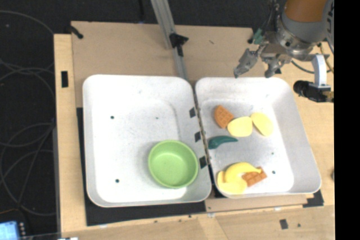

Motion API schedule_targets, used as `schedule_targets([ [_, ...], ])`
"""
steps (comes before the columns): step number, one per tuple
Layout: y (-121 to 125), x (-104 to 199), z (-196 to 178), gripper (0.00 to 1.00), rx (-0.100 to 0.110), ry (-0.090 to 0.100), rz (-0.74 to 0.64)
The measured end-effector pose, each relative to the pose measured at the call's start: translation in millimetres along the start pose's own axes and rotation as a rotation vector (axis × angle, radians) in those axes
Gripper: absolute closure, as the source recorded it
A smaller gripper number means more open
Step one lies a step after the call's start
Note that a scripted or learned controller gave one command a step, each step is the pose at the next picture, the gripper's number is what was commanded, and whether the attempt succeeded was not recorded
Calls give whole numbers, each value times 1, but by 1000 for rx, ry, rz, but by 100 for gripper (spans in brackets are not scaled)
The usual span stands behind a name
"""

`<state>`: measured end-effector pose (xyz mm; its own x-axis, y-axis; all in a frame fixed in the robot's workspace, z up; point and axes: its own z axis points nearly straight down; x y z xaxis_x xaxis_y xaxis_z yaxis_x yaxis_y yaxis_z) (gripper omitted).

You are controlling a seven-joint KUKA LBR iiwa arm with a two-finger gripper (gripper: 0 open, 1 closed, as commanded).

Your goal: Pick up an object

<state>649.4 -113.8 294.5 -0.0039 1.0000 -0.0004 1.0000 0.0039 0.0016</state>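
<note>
Green bowl [173, 163] near left bin's [112, 93] front rim, open pincer [259, 66] above right bin's far edge.

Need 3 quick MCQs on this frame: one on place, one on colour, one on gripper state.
1. Where is the green bowl?
A. left bin
B. right bin
C. on the bench

2. What colour is the small curved piece by the divider between the bins?
A. red
B. teal
C. white

3. The gripper is:
A. holding the bowl
B. down in the left bin
C. above the right bin's far edge, fingers apart, holding nothing

Answers:
1 A, the bowl sits in the left bin's near part.
2 B, it is dark teal.
3 C, nothing lies between the spread fingers.
</note>
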Motion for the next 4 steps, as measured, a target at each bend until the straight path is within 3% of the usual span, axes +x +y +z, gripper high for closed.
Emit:
schedule_targets([
  [1,0,0,0,0,0,0,0],
  [4,-3,-5,137,0,1,-2,5],
])
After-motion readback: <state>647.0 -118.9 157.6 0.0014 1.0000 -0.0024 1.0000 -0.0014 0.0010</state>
